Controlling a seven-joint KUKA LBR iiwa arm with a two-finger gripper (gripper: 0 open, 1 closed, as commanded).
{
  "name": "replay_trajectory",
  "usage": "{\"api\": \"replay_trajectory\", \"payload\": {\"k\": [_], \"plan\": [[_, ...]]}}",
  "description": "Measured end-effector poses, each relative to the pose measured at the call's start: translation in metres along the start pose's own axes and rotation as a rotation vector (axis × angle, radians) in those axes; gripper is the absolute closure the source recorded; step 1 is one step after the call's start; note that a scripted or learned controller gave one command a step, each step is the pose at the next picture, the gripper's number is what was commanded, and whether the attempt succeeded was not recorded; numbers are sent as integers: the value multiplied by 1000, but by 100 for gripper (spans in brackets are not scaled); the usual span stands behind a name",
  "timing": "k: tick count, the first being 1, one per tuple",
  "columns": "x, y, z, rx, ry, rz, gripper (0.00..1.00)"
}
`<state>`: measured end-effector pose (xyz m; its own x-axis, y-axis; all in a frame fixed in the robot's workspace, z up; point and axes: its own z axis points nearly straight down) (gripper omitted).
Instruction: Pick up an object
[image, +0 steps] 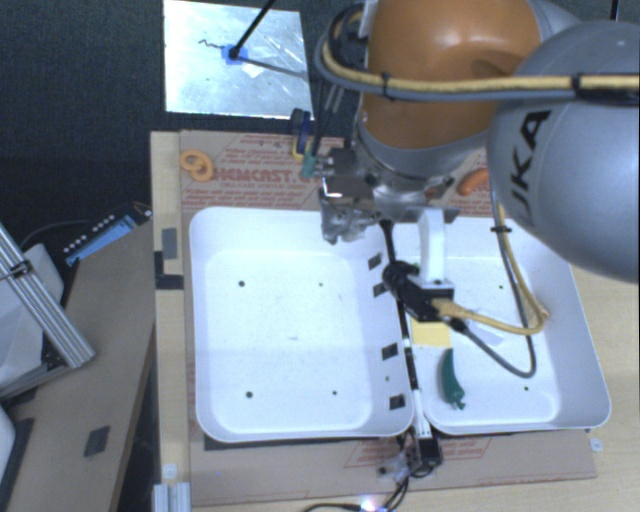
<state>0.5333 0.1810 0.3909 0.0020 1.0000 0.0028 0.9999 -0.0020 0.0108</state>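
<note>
Gripper at the left bin far rim — open or closed, I cannot tell — well apart from the green object; I risk grasping nothing.

The arm, cut off at 12 and 3 o'clock, hides the right bin's 12 o'clock end and most of an orange thing just beyond it.

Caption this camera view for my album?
Arm reaches over left bin and right bin, where a green object lies.
</note>
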Motion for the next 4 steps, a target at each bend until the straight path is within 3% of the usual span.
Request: {"api": "replay_trajectory", "payload": {"k": [1, 2, 3, 4], "plan": [[56, -6, 124, 21, -5, -10, 100], [53, 7, 15, 0, 2, -7, 100], [54, -25, -103, -3, 6, -9, 100], [54, -28, -97, 10, -2, -8, 100]]}}
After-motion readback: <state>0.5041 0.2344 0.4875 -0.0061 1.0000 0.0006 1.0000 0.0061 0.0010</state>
